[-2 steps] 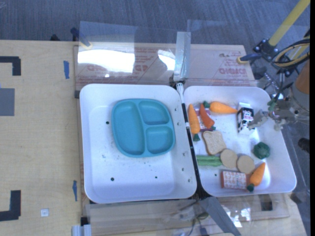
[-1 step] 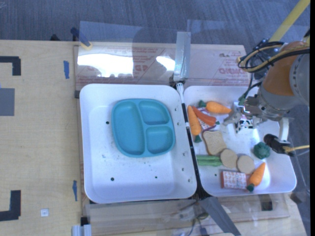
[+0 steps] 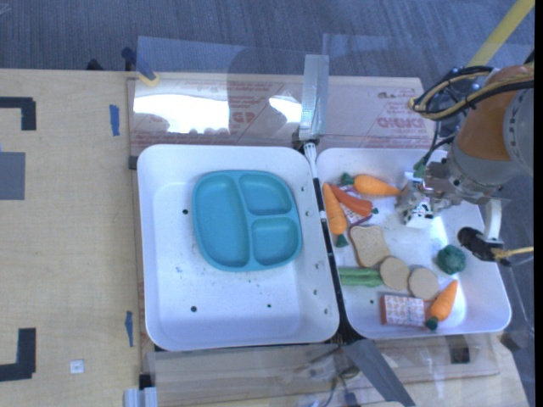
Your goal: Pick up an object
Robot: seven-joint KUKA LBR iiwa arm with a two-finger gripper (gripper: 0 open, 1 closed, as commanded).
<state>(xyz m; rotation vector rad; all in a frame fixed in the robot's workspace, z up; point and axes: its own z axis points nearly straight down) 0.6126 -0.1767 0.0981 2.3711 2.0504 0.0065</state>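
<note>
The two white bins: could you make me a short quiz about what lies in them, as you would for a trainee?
1. True or false: the blue divided plate lies in the left bin.
2. Which toy food lies nearest the right bin's front edge?
A. the slice of bread
B. the red packet
C. the green broccoli
3. Fill in: the pincer hangs over the ____ bin.

Key
1. True; it sits near that bin's middle.
2. B; the red packet lies by the front edge, beside a carrot.
3. Right; it hangs over the bin's back part, near another carrot.
</note>
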